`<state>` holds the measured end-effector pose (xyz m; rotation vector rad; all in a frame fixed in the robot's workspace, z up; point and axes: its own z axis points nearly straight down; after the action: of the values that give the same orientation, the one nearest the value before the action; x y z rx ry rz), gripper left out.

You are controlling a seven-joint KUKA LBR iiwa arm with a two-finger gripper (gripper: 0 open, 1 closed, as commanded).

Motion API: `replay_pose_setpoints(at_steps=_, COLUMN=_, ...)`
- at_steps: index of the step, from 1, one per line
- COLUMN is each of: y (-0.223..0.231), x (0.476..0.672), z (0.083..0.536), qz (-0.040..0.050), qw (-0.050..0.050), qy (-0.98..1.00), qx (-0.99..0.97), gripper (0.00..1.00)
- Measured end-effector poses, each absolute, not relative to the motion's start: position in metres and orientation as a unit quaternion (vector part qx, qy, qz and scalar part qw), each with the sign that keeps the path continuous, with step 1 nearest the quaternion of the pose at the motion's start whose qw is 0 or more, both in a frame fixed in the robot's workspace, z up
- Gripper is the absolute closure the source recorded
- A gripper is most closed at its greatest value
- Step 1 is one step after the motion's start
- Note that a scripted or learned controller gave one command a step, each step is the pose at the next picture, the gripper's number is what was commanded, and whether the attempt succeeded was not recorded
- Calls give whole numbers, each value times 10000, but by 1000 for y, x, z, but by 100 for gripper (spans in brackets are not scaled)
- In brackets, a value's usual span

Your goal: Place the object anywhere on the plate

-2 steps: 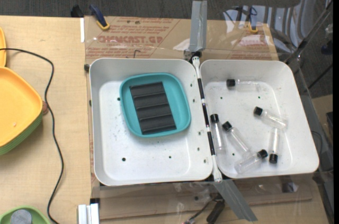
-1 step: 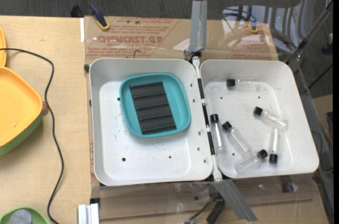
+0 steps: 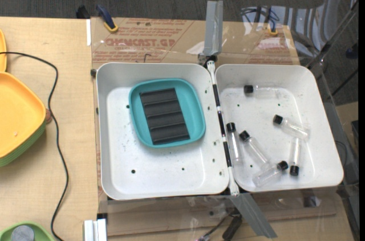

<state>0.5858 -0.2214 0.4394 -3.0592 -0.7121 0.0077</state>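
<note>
Well, I see the left bin [image 3: 114,171] holding the teal plate [image 3: 197,120] with a dark ribbed insert [image 3: 164,115]. The clear black-capped vials [image 3: 255,150] lie scattered in the right bin [image 3: 319,171]. They look light, slick and breakable, so I'd grip one mid-body; of the gripper's state I cannot tell.

Pose of the arm and wrist, and the state of the gripper, cannot be told at this moment.
</note>
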Motion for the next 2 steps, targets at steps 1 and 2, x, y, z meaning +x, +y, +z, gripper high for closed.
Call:
replay_pose_setpoints(at_steps=1, y=-222, x=635, z=372, qz=31, qw=8, qy=-2077, qx=-9782, gripper=0)
replay_pose_setpoints(at_steps=2, y=-221, x=645, z=318, qz=30, qw=7, qy=-1747, qx=-9846, gripper=0)
